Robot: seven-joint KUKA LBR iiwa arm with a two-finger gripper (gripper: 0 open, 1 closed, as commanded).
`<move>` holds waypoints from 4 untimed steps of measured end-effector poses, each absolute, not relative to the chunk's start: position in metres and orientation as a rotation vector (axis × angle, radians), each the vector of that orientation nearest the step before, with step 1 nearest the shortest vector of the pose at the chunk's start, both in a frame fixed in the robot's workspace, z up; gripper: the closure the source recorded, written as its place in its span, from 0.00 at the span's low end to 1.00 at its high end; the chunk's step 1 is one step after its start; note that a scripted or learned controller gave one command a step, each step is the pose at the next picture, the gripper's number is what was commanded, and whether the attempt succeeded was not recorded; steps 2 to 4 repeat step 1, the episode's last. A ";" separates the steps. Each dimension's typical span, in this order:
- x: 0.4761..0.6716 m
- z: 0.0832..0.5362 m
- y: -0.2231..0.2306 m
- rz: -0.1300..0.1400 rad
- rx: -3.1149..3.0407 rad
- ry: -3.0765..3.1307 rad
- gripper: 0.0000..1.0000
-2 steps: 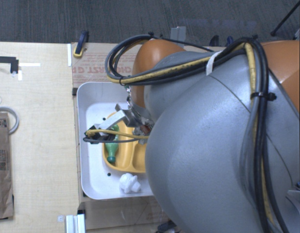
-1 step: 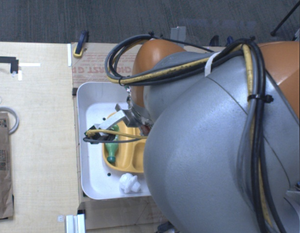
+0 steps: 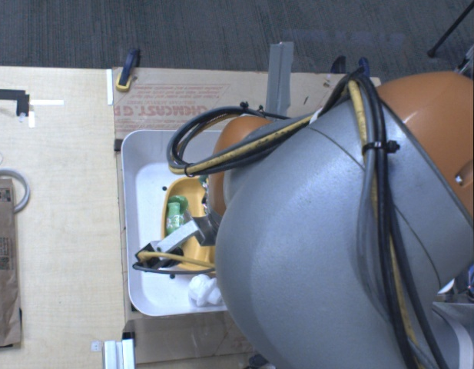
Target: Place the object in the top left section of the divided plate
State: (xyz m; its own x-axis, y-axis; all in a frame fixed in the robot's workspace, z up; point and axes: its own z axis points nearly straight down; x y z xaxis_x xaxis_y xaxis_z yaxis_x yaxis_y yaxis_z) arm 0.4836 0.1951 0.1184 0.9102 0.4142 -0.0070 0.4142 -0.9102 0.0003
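Bench (image 3: 60, 206), pale wood, bearing at its left edge one brown paper bag (image 3: 2, 260), lying flat, and further back one small black fitting (image 3: 12, 98).

Clamp (image 3: 128, 69), blue and yellow, at the back corner of a cardboard sheet (image 3: 175, 98) with red print.

White bin (image 3: 140, 183), shallow, left half in sight. Inside it is a yellow plate (image 3: 192, 193), taken to be the divided plate. Its dividers are covered, so the sections cannot be made out.

Hazards, as judgement:
- The top left section cannot be confirmed from above, so a release could land in the wrong compartment or on a divider.
- The plate is light and loose in the bin, so a low or off-centre descent could push it toward the bin wall.
- A smooth, rounded object may roll or slip once let go.

Green object (image 3: 175, 214), taken as the task's thing. It is small and oblong like a bottle or packet, glossy with pale markings, and stands lengthwise on the plate's left visible part, just beside the gripper.

White crumpled wad (image 3: 202, 289), on the bin floor nearer the front.

Gripper (image 3: 208, 225), low over the plate. Whether it is released, clenched or holding anything cannot be told.

Arm (image 3: 336, 244), grey with an orange band, cabled, overhanging the right of the bin.
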 end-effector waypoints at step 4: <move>0.516 0.312 0.160 -0.004 3.043 0.768 0.00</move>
